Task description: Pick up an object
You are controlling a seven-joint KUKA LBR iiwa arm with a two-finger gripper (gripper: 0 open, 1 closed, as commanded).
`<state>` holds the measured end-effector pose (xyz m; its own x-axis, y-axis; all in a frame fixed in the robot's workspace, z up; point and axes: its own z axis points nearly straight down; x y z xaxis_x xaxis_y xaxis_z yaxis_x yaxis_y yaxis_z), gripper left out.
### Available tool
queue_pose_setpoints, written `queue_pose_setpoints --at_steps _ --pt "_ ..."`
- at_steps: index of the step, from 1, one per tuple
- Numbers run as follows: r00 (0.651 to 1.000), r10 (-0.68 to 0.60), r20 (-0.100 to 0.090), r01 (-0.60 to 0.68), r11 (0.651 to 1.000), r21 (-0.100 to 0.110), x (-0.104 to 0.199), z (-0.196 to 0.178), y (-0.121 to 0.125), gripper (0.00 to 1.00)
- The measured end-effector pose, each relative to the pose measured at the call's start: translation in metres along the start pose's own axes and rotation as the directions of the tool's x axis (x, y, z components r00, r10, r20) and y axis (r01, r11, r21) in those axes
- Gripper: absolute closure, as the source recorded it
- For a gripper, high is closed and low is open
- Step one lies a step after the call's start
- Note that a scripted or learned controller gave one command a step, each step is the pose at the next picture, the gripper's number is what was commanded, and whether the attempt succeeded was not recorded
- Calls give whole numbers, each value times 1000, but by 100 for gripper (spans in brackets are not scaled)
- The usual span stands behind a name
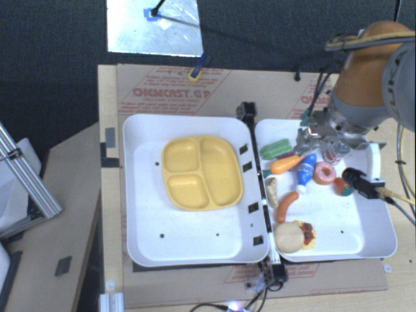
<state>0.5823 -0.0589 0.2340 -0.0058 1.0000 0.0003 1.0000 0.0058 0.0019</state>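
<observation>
The right bin [374, 236] holds several toy foods. A green vegetable [275, 149] and an orange carrot [286, 164] lie near its back left. Beside them are a blue and white bottle [305, 171], a pink donut [324, 173] and a small red piece [340, 186]. Further forward lie a reddish sausage [286, 206], a pale piece [271, 188] and a tan bun [290, 237] with a red and yellow bit [307, 233]. My gripper [311, 137] hangs over the bin's back, just above the carrot's and the bottle's far ends. Nothing visibly sits in its grasp.
The left bin [143, 239] holds a yellow divided plate [200, 172]. A black divider [257, 174] runs between the bins. My arm [364, 77] comes in over the right bin's back right corner. A shiny sheet [155, 18] lies beyond the bench.
</observation>
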Motion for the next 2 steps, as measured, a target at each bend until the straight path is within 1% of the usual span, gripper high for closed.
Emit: queue_pose_setpoints --at_steps 1,2 --pt "1000 0 1 0 1000 1 2 20 7 100" --pt "1000 4 1 -4 1000 1 -1 20 4 100"
